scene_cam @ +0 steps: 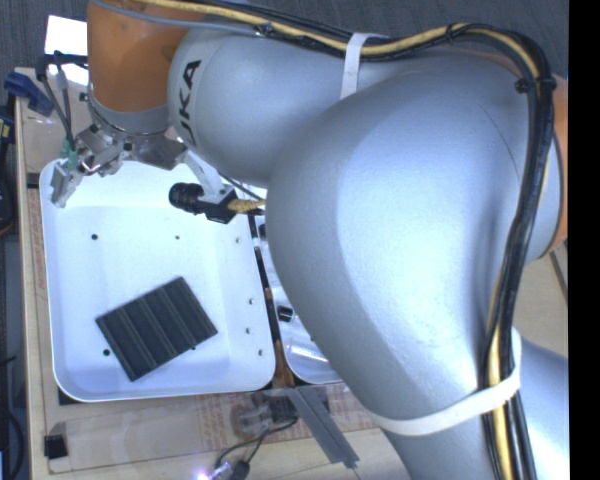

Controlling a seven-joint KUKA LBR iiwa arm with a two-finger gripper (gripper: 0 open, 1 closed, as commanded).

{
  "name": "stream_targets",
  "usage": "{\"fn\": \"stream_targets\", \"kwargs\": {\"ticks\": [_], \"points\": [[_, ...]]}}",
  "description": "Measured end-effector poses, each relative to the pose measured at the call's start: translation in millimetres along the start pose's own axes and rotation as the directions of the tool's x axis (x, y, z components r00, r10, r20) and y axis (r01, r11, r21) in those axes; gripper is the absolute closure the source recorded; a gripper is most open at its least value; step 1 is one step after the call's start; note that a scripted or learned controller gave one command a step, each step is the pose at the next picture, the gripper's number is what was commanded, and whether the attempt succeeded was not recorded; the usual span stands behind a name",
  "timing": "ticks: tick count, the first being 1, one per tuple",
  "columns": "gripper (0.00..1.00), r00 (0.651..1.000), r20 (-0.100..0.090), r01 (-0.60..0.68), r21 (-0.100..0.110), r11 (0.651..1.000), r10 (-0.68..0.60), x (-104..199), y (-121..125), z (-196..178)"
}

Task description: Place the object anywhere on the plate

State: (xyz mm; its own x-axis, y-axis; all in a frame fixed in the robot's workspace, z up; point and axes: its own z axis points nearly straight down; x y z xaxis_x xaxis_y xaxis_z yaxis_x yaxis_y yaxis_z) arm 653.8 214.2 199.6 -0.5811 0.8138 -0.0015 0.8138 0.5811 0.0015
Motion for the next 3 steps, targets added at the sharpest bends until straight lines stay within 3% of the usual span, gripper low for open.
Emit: {"fn": "stream_targets", "kwargs": {"ticks": [1, 2, 3], "points": [[1.0, 0.996, -0.003, 0.092, 0.005, 0.996, -0.092, -25.3, -57.7, 109.0], [1.0, 0.883, -0.003, 0.469, 0.002, 0.883, -0.469, -33.8, -121.3, 40.5], [1.0, 0.966, -0.005, 0.26, 0.006, 0.966, -0.26, 53.0, -161.8, 34.5]]}}
